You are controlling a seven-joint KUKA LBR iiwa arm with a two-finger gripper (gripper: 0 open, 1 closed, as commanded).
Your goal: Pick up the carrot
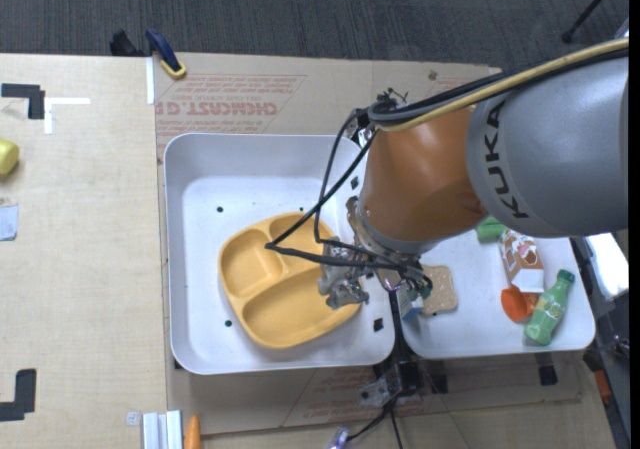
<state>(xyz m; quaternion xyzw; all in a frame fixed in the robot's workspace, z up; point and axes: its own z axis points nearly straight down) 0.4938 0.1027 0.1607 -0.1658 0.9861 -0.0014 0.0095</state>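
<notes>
Carrot (pixel 514 305) perhaps beside green bottle (pixel 549 309) (arm (pixel 545 152) reads KUKA); jaws' state unclear.

yellow divided plate (pixel 262 282) in left bin (pixel 190 237) | green bottle (pixel 549 307), bread slice (pixel 439 292) in right bin (pixel 470 337)

bench (pixel 80 267) | two white bins (pixel 190 267) side by side | cardboard sheet (pixel 300 97) under bins

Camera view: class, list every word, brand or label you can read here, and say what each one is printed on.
"KUKA", on the grey arm.
Red print on the cardboard sheet behind the left bin: upside down, too blurred to read.
Label on the packet in the right bin: too small to read.
</notes>
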